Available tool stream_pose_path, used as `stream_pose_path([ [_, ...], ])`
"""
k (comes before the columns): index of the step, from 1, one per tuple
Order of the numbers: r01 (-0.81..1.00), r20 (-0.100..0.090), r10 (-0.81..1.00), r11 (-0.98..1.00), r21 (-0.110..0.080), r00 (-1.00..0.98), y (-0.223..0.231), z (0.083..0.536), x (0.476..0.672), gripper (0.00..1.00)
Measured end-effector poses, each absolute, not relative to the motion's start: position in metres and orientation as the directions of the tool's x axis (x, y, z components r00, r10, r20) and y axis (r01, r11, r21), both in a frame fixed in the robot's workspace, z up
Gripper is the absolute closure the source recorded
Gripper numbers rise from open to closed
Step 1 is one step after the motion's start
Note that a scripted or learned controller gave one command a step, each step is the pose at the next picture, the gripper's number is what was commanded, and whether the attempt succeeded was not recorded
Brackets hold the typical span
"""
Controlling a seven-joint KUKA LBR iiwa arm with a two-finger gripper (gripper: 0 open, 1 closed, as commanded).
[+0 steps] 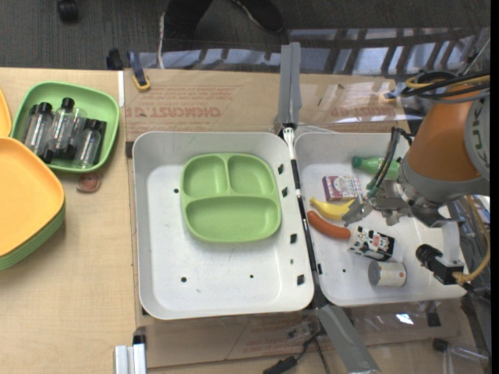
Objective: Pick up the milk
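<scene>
I see the claw (365,209) open and empty; the milk (371,244) lies just below it, tilted

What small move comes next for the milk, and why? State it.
Probably shift the gripper down-frame and lower it: it seems to hover above the banana and sausage, while the milk, a black-and-white carton, lies apart just beyond, with nothing gripped.
</scene>
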State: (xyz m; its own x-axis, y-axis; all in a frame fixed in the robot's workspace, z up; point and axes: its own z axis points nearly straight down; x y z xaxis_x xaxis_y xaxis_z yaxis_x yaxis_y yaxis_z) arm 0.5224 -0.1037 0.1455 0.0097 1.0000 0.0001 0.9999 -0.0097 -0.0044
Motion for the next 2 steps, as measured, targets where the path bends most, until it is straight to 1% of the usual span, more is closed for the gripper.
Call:
stream_pose_path([
  [1, 1.000, 0.000, 1.000, 0.029, -0.001, -0.029, -0.1214, 0.0910, 0.4773, 0.00],
  [2, 1.000, 0.001, 1.000, 0.024, -0.002, -0.024, -0.1221, 0.0997, 0.4776, 1.00],
])
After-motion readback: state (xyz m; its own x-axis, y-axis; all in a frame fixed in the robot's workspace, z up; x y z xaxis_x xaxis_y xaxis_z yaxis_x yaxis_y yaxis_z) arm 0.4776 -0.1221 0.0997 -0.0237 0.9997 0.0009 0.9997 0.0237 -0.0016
